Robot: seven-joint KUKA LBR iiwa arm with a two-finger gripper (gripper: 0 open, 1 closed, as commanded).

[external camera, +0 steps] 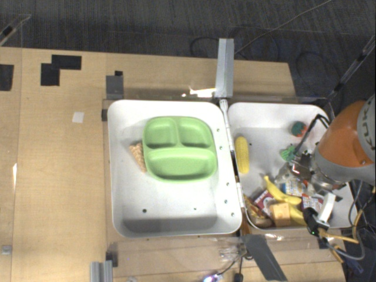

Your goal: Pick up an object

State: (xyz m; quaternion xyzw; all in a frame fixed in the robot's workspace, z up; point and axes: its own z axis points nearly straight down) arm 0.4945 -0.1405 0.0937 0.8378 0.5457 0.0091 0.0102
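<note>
No writing can be made out on anything here; the small packets (294, 188) in the right bin (264, 117) show red, white and blue print, too small to read. The arm (348, 143) comes in from three o'clock, and its gripper (301, 178) sits low over the clutter at the bin's five o'clock corner; whether the claw is apart or together I cannot tell. Just beside it lies a banana (281, 194), its long axis running from ten o'clock down to four o'clock. A corn cob (241, 155) lies against the bin's nine o'clock wall, pointing twelve to six. The left bin (123, 175) carries a green divided tray (178, 147), with a tan spongy piece (137, 154) at the tray's nine o'clock edge.
</note>
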